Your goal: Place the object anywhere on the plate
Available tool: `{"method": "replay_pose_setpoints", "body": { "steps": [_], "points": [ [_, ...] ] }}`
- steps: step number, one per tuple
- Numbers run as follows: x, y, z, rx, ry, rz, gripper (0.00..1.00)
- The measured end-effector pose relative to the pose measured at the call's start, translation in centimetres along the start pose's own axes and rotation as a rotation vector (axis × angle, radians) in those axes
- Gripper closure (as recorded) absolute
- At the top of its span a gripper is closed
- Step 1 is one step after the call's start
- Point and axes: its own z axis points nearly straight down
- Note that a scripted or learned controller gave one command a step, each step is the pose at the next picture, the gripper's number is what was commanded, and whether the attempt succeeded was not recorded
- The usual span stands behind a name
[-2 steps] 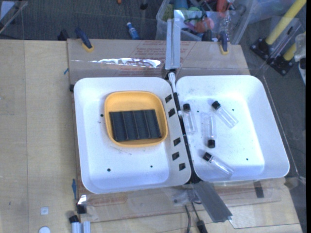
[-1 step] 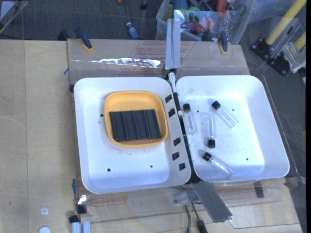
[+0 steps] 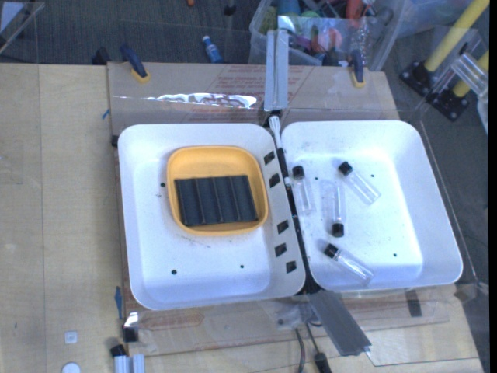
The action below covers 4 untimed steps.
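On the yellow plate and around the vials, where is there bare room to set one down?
The yellow plate carries a dark ridged block over most of its middle; its bare rim strips lie above and left of the block. In the right bin, four vials crowd the left half; the right half is bare.

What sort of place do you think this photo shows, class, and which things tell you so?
Probably a robotics lab bench. Two white bins sit side by side: one holds a yellow plate, the other clear vials. Behind them stands a plastic tub crammed with toys.
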Motion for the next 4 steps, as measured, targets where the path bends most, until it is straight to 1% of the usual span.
{"method": "replay_pose_setpoints", "body": {
  "steps": [2, 3, 4],
  "points": [
    [0.22, 0.24, 0.15, -0.001, -0.003, -0.608, 1.00],
    [0.42, 0.62, 0.13, 0.000, -0.002, -0.658, 1.00],
    [0.14, 0.96, 0.13, 0.000, -0.001, -0.659, 1.00]
  ]
}}
